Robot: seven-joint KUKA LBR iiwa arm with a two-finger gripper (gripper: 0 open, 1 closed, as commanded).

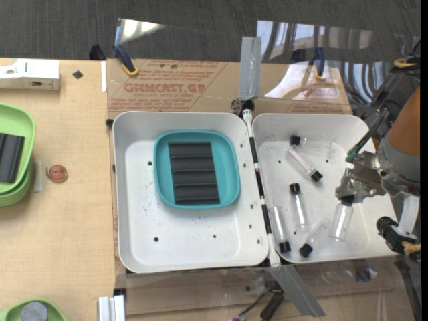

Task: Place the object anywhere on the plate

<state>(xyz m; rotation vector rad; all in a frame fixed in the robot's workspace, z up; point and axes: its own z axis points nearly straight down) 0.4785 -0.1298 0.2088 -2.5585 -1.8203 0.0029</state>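
A teal plate (197,169) with a dark ridged insert lies in the left white bin (134,226). Several clear vials with black caps are scattered in the right bin (328,129): one vial (304,164) towards the back, one vial (297,207) in the middle, and two near the front wall. Another vial (342,221) lies just in front of my gripper (348,192), which hangs over the right side of the right bin. The gripper's tip meets the top end of that vial, and whether it grips it is unclear.
The two bins meet at a ridge (257,179). A green tray (15,156), a small reddish disc (58,172) and a white box (30,74) sit on the bench to the left. Cardboard (174,85) lies behind the bins.
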